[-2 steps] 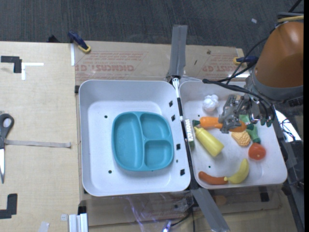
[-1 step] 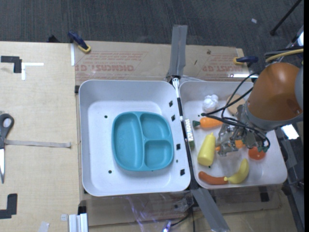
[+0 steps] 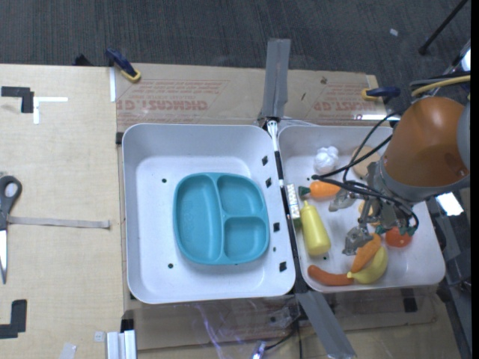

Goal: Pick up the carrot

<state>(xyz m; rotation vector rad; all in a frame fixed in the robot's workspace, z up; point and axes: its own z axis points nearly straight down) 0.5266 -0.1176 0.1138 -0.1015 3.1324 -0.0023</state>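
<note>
An orange carrot [image 3: 324, 190] with a green top lies in the right bin [image 3: 426, 269], near its left wall and pointing right. My gripper [image 3: 358, 226] hangs below the orange wrist band, low over the middle of that bin. It is a little right of and nearer than the carrot's tip. Cables and grey gripper parts hide what is directly beneath it. A second orange, carrot-like piece [image 3: 365, 253] lies just in front of the gripper, against a yellow banana [image 3: 376, 268].
The right bin also holds a yellow bottle [image 3: 315, 229], a red sausage-shaped item [image 3: 329, 277], a red tomato [image 3: 399, 237] and a white crumpled item [image 3: 326, 157]. The left bin [image 3: 142, 200] holds a teal divided plate [image 3: 221, 218]. Scissors [image 3: 6, 200] lie far left.
</note>
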